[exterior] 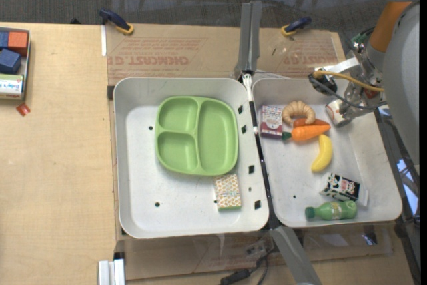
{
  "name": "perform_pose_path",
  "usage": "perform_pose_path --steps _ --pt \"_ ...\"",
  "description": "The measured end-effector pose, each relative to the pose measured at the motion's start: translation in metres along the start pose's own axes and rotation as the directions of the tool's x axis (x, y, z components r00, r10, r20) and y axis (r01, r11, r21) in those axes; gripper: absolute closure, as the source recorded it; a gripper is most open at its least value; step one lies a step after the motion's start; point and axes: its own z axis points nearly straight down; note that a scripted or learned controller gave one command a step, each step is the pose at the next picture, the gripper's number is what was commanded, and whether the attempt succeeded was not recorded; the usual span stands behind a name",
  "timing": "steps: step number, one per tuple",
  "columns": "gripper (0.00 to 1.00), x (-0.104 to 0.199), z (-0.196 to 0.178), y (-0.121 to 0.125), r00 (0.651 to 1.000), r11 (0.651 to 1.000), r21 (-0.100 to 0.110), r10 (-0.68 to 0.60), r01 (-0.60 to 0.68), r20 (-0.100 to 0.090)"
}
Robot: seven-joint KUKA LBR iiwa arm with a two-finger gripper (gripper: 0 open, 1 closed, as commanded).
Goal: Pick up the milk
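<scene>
Milk (343,187) lies low, well apart from jaws (337,113).

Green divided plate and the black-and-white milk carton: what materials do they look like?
Green three-compartment plate: likely moulded plastic, uniform colour, soft sheen, rounded ridges. Black-and-white cow-patterned milk carton: looks like printed cardboard or toy plastic; too small to tell which.

milk (343,187) front of right bin (385,163) | pincer (338,113) above carrot (310,132)
</scene>
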Motion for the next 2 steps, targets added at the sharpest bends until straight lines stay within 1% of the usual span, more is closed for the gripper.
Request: perform_pose_path --steps 1,2 --pt "1.0 -0.02 -0.044 0.028 1.0 1.0 -0.002 0.013 -0.013 -0.003" --pt "1.0 0.0 -0.074 0.054 1.0 1.0 -0.001 0.001 -0.001 -0.003"
